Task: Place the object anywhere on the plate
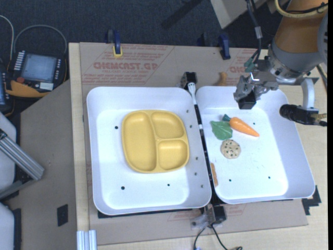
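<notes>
A yellow plate (154,140) with three compartments lies in the left bin (104,155). In the right bin (270,160) an orange toy carrot (243,126) with a green leafy top (221,128) lies near the back. A round speckled cookie (230,149) rests just in front of it. My gripper (246,97) hangs over the back of the right bin, a little behind and above the carrot, with nothing visibly held.
A black divider strip (197,120) runs between the two bins. Blue clamps (116,40) hold the cardboard sheet at the back. A small monitor (37,69) sits off the bench at the left.
</notes>
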You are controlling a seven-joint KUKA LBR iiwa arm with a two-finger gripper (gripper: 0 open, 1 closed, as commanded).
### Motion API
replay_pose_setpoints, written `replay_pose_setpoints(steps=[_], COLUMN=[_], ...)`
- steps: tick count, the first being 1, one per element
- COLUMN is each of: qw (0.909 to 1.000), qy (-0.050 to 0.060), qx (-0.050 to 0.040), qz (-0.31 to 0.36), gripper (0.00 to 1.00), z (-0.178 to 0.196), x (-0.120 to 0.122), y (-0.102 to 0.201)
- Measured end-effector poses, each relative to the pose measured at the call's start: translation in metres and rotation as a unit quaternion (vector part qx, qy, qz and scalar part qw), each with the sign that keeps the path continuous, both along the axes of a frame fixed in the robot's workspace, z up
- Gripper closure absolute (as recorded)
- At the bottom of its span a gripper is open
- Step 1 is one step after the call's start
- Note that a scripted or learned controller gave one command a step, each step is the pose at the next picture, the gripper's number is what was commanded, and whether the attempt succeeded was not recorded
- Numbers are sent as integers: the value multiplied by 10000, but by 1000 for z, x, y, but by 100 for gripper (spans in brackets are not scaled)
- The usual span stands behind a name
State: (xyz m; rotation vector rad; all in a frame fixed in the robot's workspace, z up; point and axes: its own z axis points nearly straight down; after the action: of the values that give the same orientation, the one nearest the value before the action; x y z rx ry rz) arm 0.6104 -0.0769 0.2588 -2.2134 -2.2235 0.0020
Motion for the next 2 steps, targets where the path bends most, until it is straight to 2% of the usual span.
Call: replay_pose_setpoints(steps=[1,2], qw=[10000,10000], qy=[3,-5], qx=[4,1], qz=[3,4], gripper=[100,100], z=[-17,-12], x=[-15,-25], y=[51,106])
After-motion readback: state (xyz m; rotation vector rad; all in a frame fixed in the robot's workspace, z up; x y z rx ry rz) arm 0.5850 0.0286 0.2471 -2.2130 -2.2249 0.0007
